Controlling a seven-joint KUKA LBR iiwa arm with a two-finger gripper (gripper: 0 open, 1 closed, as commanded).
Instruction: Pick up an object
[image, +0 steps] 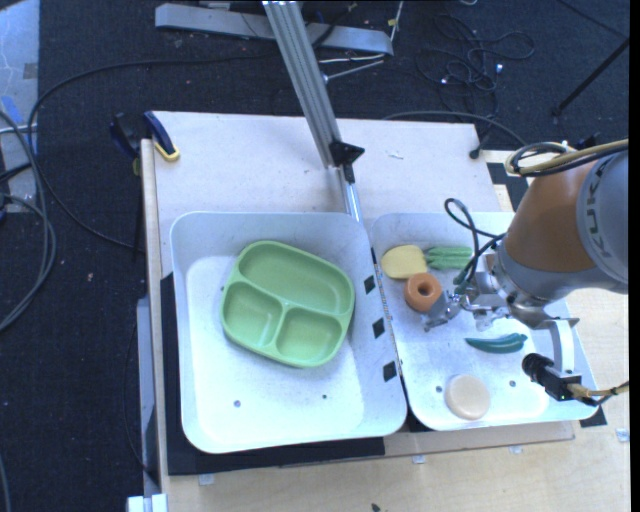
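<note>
We see the gripper (447, 312) low over the right bin (425, 400), just right of an orange ring-shaped piece (424, 291) with a dark hole in its middle, which lies on the bin floor near the yellow rounded piece (402, 261) and a green ridged pod (450, 256). We cannot tell from this slanted angle how the gripper stands, since the wrist and cables hide much of it, and nothing visibly sits in it. A teal pepper-like piece (497, 342) and a pale cream disc (467, 396) lie nearer us in the same bin, while the left bin (200, 400) holds a light green divided plate (288, 303).
</note>
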